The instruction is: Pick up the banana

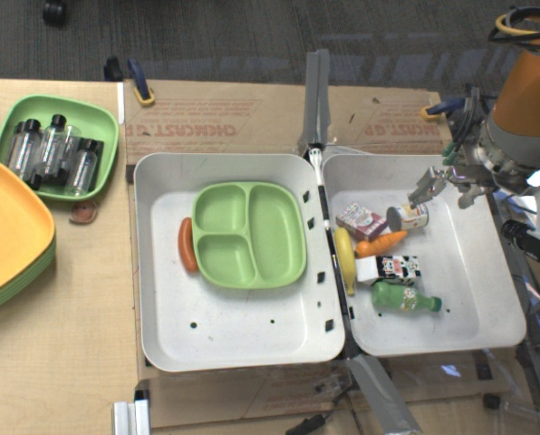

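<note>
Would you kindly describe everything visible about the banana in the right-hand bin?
The banana is yellow, slim and gently curved, smooth and toy-like in look. It lies flat in the right bin, lengthwise along the left wall, next to the divider between the two bins. Its upper end sits just below the pink packet, and the carrot meets its right side near the top. The black-and-white carton lies close on its right. The tool is well apart from it, above the bin's upper right.

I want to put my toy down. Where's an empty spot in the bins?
Left bin: bare floor below the green tray. Right bin: bare floor right of the green bottle. Crowded around the banana, carrot and cartons.
</note>
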